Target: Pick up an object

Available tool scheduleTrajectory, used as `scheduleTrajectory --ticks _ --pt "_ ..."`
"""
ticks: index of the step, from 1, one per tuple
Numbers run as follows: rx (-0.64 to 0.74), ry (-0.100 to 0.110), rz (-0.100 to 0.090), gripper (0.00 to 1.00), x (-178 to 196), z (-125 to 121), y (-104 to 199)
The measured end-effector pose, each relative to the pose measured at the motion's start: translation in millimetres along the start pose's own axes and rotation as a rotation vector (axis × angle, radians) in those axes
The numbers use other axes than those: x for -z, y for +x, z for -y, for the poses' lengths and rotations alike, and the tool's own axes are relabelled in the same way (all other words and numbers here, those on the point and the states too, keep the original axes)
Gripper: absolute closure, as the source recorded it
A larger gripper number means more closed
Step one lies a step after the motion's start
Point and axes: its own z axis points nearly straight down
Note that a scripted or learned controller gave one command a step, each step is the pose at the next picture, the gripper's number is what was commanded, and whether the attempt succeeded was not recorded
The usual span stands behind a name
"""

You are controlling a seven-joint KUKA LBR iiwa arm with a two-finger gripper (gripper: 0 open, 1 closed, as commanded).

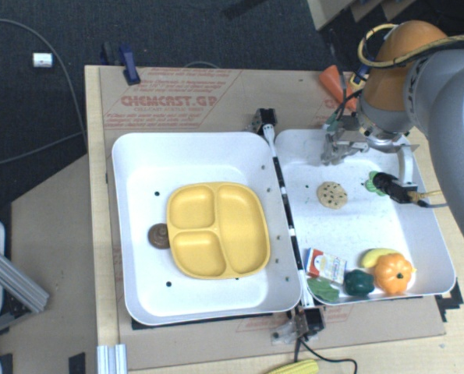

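Yellow plastic marks out the sectioned plate (216,230), which lies flat in the middle of the left bin (138,150), its three compartments facing up. A brown round thing (158,235) pokes out from under the plate's left edge, partly hidden. The right bin (430,236) holds the loose items. A speckled cookie (332,195) lies alone in the bin's far half, with a small green thing (371,183) just to its right. At the near edge sits a cluster: an orange pumpkin (393,273) touches a yellow fruit (376,256) and a dark green vegetable (358,283), while a red and white packet (325,265) rests on a pale green leaf (322,289) to their left. The grey arm (442,92) comes in from the right, with its orange band high over the far right corner. The jaws hang low over the far left corner of the right bin, near the cookie but not over it and well apart from the near cluster. From this slant I cannot tell whether they are open or closed. Both bins sit side by side on a cardboard-covered surface (169,96) printed with red lettering. A blue clip (128,65) grips that cardboard's far left edge.
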Motion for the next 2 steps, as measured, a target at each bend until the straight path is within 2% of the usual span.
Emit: scheduleTrajectory --ticks 1,2 --pt "0.000 0.001 0.000 0.00 0 0 0" --pt "-0.003 0.010 -0.004 0.00 -13 51 4"
